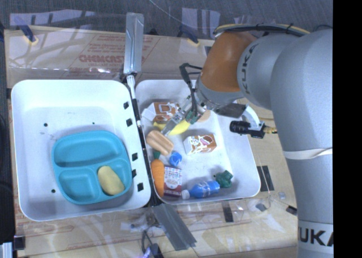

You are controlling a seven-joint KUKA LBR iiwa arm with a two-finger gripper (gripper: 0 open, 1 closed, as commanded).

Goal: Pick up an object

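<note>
Two shallow white plastic bins (34, 194) look smooth and matt; the divided turquoise plastic tray (73, 155) shines faintly. The grey arm casing (305, 93) has a satin sheen.

Bins (34, 98) white; tray (73, 160) light blue, holding a yellow potato (111, 179); carrot (158, 177) orange; bottle (201, 189) blue; arm (294, 81) grey with an orange band (226, 61).

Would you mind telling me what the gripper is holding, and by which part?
It cannot be told: the gripper sits low over a yellow item in the right bin.
</note>
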